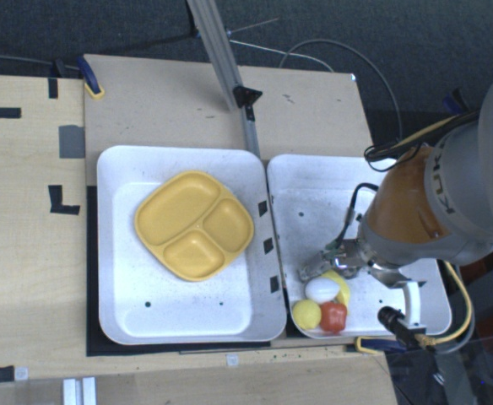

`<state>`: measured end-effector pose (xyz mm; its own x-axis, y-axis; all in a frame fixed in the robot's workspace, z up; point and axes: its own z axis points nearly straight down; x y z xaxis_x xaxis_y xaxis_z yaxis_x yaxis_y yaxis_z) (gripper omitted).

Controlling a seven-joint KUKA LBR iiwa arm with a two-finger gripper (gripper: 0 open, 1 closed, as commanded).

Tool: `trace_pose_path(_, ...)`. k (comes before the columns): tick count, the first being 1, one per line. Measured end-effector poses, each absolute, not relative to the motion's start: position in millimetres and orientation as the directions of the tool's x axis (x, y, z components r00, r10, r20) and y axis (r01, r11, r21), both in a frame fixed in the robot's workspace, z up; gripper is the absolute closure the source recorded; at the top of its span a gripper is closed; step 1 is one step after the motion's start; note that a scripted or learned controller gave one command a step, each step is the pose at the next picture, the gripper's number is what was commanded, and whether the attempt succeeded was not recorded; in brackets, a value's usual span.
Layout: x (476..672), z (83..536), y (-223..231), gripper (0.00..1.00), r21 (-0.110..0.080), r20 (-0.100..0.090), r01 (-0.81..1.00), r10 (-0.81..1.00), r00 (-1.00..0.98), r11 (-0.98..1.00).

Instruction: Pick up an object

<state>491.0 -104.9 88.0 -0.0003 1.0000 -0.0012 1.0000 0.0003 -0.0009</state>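
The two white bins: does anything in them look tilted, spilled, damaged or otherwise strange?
Nothing looks spilled or broken. The yellow three-compartment plastic plate lies flat but turned askew in the left white bin. In the right white bin, a white egg-shaped object, a yellow ball and a red ball crowd its near corner.

A yellow three-compartment plate [194, 224] lies in the left white bin [111, 251].

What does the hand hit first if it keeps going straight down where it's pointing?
Most likely the white egg-shaped object right beneath the hand in the right bin, with the yellow ball and red object just past it. Depth is hard to judge from this slanted view.
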Motion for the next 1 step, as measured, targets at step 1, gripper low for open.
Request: trace_pose_path(1,490.9,99.1,-103.9,1.0,-0.002,0.002,1.0,1.0,-0.001,0.001)
